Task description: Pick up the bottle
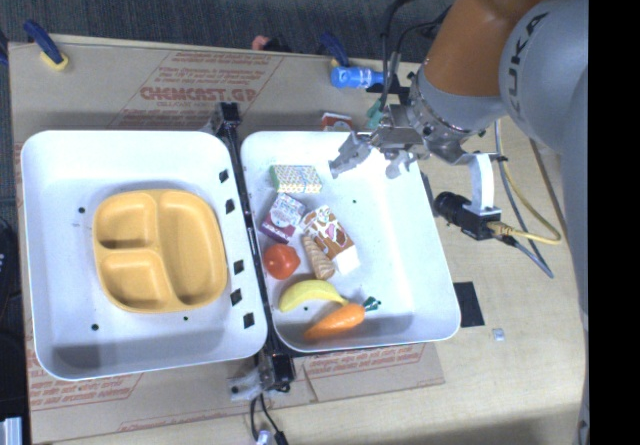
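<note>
The gripper [372, 159] hovers over the right bin [425, 263], upper centre of frame, jaws spread wide, holding nothing. The bottle is probably the small pink-label item [283, 216], mid-frame w/ the toy food.

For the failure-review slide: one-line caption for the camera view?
The arm's hand hovers over the right bin's upper edge; toy food lies below it, yellow tray in left bin.

In the right bin [425, 263], the right half of the floor lies bare for passage, while the left half is crowded by a small box [296, 178], packets [284, 217], tomato [281, 260], banana [309, 293] and carrot [335, 320].
</note>
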